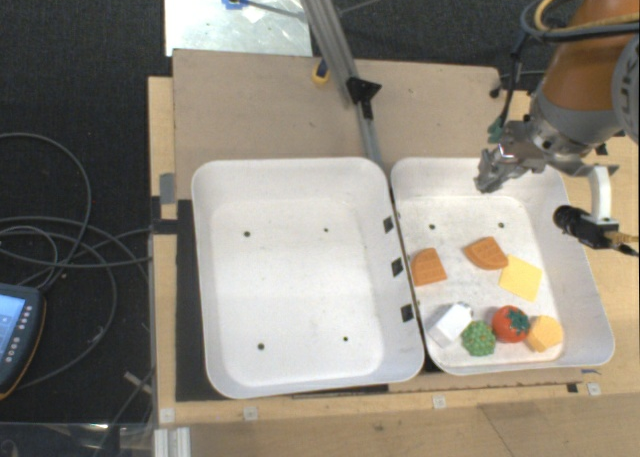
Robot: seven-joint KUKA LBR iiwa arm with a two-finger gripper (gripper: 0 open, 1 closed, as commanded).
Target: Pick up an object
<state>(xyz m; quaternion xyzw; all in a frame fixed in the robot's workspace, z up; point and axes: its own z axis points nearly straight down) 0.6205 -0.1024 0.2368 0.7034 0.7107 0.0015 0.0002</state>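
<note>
Where the right-hand shallow white plastic bin (600, 330) comes nearest the camera, four small things lie in a row along its near wall: one white block (450, 322), one green knobbly toy vegetable (479, 338), one red toy tomato (511, 323) and one orange-yellow block (545, 333). Farther up that bin lie one yellow cheese-like square (521, 278) and two orange toast-like pieces (428, 267) (486, 253). Beyond them, over the bin's far edge, hangs the grey gripper (492, 177); I cannot tell how its tips stand. Left of this bin sits the second white bin (215, 245) on the tan counter (420, 105).
</note>
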